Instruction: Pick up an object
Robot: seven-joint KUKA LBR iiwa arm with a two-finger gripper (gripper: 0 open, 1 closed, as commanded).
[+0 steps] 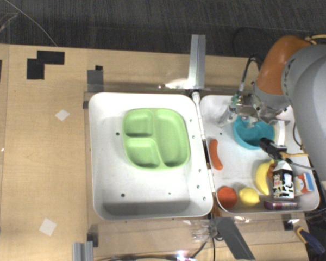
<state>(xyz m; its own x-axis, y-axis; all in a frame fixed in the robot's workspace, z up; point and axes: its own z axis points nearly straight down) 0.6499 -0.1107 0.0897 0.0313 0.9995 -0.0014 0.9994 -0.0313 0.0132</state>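
The end effector point(249, 113) hangs low over the far part of the right bin point(228, 145), directly above a turquoise bowl point(252, 134); whether it touches the bowl's rim is hard to judge, and its opening cannot be told from this angle. Nothing is visibly caught in it. Nearer the camera than the end effector lie a banana point(262, 177), a dark bottle with a white label point(283, 182), a lemon point(249, 196) and a red tomato point(226, 196). To its left, along the bin's wall, lies an orange-red carrot-like piece point(215, 154). Further left, the left bin point(106, 145) holds a green divided tray point(154, 137). Both bins sit on the tabletop point(38, 162).
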